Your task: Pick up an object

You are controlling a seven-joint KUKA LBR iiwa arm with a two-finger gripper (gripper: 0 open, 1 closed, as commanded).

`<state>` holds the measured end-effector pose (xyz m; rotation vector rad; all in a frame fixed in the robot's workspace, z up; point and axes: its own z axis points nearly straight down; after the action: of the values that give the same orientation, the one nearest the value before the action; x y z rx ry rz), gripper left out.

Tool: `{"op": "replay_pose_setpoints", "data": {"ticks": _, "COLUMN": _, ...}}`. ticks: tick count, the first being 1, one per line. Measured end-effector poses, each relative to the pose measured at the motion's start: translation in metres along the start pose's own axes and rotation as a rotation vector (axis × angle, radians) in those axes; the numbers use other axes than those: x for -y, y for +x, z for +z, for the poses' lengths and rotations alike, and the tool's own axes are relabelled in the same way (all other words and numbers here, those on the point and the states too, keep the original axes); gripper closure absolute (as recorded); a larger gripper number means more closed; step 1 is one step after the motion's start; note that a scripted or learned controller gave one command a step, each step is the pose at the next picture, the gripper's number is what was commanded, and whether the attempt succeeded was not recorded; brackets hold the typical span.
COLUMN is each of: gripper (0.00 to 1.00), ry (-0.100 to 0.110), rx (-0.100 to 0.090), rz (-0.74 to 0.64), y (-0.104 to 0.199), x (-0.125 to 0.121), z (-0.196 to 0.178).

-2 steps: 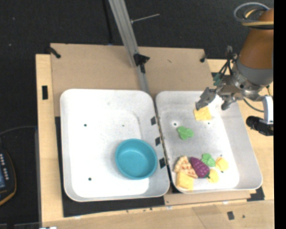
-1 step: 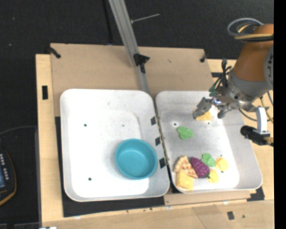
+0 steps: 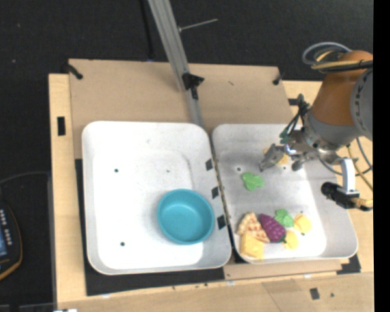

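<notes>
My gripper [image 3: 281, 159] hangs over the upper middle of the right bin [image 3: 325, 242], with its two fingers spread open and something small and yellow showing between them. A small green toy [image 3: 252, 181] lies on the bin floor just below and left of the fingers, apart from them. Along the bin's front edge sits a cluster of toy foods: a purple grape bunch [image 3: 271, 227], a yellow piece [image 3: 251, 245], a green piece [image 3: 283, 216] and a yellow piece [image 3: 301, 223].
A blue bowl [image 3: 184, 216] sits in the left bin [image 3: 104, 148] near its front right corner. A grey metal pole [image 3: 172, 44] slants up from the gap between the bins. The arm with its orange band [image 3: 341, 90] enters from the right.
</notes>
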<state>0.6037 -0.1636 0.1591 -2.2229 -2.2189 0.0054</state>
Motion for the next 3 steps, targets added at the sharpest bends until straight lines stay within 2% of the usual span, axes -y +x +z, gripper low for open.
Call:
{"op": "replay_pose_setpoints", "data": {"ticks": 1, "gripper": 1.00, "ry": -0.007, "rx": 0.000, "rz": 0.004, "y": -0.001, "x": -0.002, "z": -0.014}}
{"op": "replay_pose_setpoints", "data": {"ticks": 2, "gripper": 1.00, "ry": -0.009, "rx": 0.000, "rz": 0.003, "y": -0.007, "x": 0.002, "z": -0.060}}
{"op": "replay_pose_setpoints", "data": {"ticks": 3, "gripper": 1.00, "ry": -0.007, "rx": -0.001, "rz": 0.001, "y": -0.009, "x": 0.001, "z": -0.077}}
